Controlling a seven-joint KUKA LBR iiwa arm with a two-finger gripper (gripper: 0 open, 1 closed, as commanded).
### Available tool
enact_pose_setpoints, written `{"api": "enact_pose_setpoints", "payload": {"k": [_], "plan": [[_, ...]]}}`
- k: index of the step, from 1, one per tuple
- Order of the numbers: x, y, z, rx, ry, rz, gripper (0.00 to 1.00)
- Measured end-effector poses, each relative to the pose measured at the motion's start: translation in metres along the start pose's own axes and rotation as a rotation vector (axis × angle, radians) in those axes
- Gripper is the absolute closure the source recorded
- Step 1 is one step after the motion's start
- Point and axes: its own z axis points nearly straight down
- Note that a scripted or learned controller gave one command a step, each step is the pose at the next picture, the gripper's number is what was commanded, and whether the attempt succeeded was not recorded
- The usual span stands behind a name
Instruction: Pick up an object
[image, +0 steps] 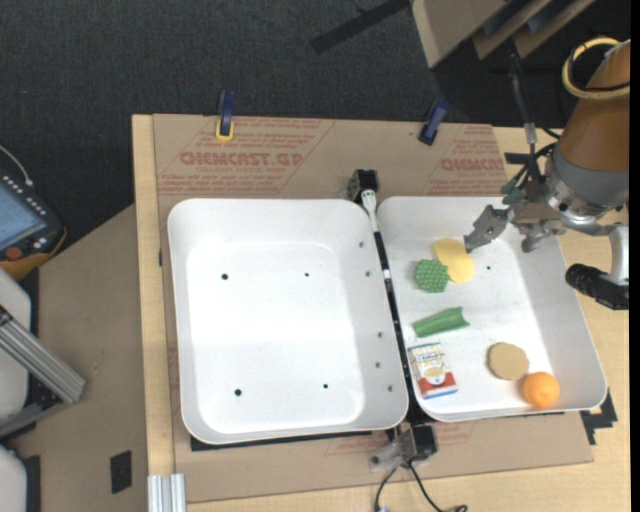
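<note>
- The yellow lump (455, 262) is a pale, smooth, rounded thing, somewhat egg-shaped, lying in the upper middle of the right bin (560, 330).
- Its lower left edge touches a green bumpy ball (431, 275), darker and covered in small knobs.
- The gripper (487, 226) hangs over the upper part of the right bin, tilted so its grey fingers (482, 230) point down and to the left, toward the yellow lump.
- The fingertips sit just beside the lump's upper right edge; whether they touch it cannot be told from this angle.
- Nothing shows between the fingers, and I cannot tell whether they are spread or closed, as they overlap from above.
- Below the lump, apart from it, lies a green stick-shaped piece (440, 321), slanted across the bin floor.
- Further down, by the inner wall, lies a small white carton (432, 368) with red and blue print.
- A tan round disc (508, 360) rests near the lower right corner, and an orange ball (541, 389) sits just beside it, close to the bin's rim.
- The left bin (200, 300) lies next to the right one, their inner walls meeting along a dark seam.
- Both bins rest on a brown cardboard sheet (300, 150) with red lettering, held by two blue clips (226, 108) at the top edge.
- The green bumpy ball crowds the lump on the side away from the gripper.
</note>
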Motion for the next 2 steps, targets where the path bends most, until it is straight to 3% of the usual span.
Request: {"api": "enact_pose_setpoints", "payload": {"k": [1, 2], "plan": [[0.016, 0.028, 0.088, 0.007, 0.002, -0.002, 0.0], [0.044, 0.01, 0.13, 0.005, 0.002, -0.002, 0.0]]}}
